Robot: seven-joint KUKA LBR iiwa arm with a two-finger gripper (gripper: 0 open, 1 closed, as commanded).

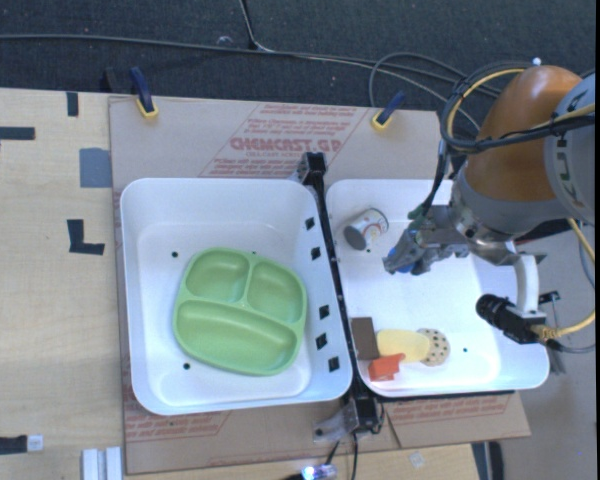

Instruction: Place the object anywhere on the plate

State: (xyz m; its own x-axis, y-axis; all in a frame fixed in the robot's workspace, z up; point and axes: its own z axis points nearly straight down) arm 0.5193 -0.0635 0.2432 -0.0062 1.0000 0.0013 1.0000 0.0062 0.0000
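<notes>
A green divided plate (242, 310) lies in the left white bin (140, 218). In the right bin (500, 368), a small grey and white cylinder (363, 230) lies on its side near the back left corner. My gripper (404, 259) hangs low over the right bin, just to the right of and slightly in front of that cylinder. A brown block (362, 336), a yellow piece (402, 343), an orange piece (385, 368) and a speckled cookie (435, 347) cluster at the bin's front left. I see nothing held in the gripper.
A black divider (325, 268) runs between the two bins. The grey arm with its orange band (525, 128) covers the right bin's back right part. Cables (410, 68) loop behind the bins. Clamps (143, 96) hold the cardboard base.
</notes>
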